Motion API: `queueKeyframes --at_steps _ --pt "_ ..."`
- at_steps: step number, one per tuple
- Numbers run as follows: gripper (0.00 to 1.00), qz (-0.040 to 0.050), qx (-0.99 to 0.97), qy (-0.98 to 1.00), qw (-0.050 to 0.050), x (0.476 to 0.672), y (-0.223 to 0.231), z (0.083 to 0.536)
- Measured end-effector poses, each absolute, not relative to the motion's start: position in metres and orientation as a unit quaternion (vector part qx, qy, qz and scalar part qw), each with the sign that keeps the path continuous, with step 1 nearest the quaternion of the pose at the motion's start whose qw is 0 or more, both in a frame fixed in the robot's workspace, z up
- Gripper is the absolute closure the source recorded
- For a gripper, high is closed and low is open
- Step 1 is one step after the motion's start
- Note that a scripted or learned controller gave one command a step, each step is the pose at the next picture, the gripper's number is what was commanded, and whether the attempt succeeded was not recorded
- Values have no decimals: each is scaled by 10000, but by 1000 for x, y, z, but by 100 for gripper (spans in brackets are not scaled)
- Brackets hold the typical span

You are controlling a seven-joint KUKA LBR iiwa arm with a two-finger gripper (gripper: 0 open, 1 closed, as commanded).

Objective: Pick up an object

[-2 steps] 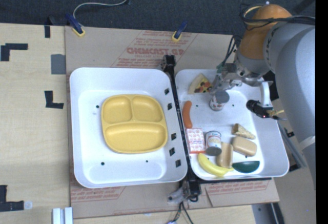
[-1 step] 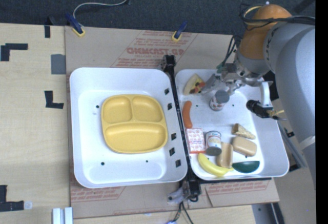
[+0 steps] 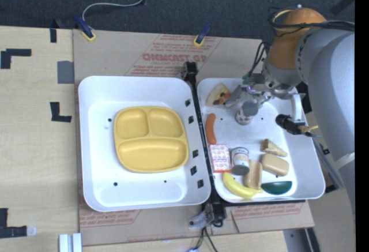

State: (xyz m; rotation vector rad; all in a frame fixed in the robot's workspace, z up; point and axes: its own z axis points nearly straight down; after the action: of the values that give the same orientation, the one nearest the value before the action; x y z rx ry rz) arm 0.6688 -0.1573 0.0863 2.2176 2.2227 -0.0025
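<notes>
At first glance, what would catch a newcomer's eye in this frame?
The yellow divided tray lying alone in the left bin stands out first. Next, the grey arm with its orange band reaching from the right, its gripper low over the right bin, where a banana and other toy foods cluster.

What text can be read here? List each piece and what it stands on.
"CHEMCAST GP", red print on the brown cardboard sheet behind the bins.
More red print on that sheet's front edge: too small to read.
Red and white packet in the right bin: printed, but blurred.
Small can beside it: label unreadable.
</notes>
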Motion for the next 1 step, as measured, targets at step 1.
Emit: queueKeyframes --at_steps 1 --pt "100 -10 7060 7082 14 669 -157 97"
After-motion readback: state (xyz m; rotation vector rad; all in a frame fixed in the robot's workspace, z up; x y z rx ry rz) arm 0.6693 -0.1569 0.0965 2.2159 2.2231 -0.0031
